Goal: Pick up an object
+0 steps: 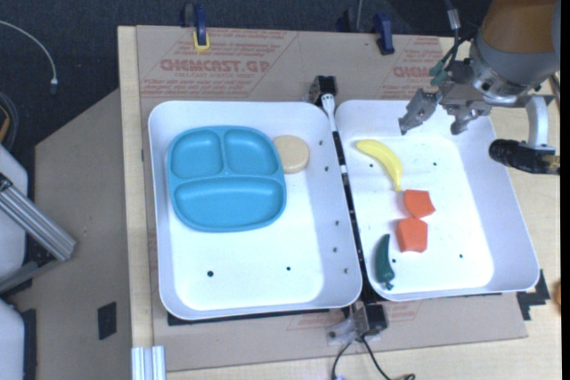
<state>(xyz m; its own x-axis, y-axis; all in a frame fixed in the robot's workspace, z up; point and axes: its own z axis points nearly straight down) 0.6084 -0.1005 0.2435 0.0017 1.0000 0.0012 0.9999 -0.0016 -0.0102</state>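
Observation:
My gripper (438, 119) hangs over the back of the right bin (481, 276), its two fingers spread apart with nothing between them. In that bin, left of and below the gripper, lies a yellow banana (383, 161). Two orange blocks (419, 204) (411, 235) sit nearer the front, one behind the other. A dark green vegetable (383, 260) lies by the bin's front left corner.
The left bin (249, 280) holds a blue three-part plate (228, 178) and a pale round cookie (292, 153) beside it. A black divider strip (343, 191) runs between the bins. Blue clamps (201, 24) hold the bench's back edge.

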